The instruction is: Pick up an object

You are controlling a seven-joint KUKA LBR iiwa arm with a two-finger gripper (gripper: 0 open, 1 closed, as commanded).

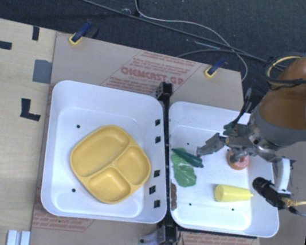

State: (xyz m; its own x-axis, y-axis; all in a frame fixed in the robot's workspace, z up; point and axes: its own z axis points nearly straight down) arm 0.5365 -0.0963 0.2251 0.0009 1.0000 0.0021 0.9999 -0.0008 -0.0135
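The two-finger gripper (226, 150) hangs spread wide, apparently empty, between the green soft toy (184, 170) and small red object (238, 160).

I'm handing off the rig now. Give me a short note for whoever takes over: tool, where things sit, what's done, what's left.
Tool: low over the right bin, fingers spread, nothing between them.
Right bin: green item at the left side, yellow item lying near the middle, small red item partly under the wrist.
Left bin: yellow divided plate.
Done: nothing lifted yet.
Left: close on one object and lift it; the green one looks closest to the fingers.
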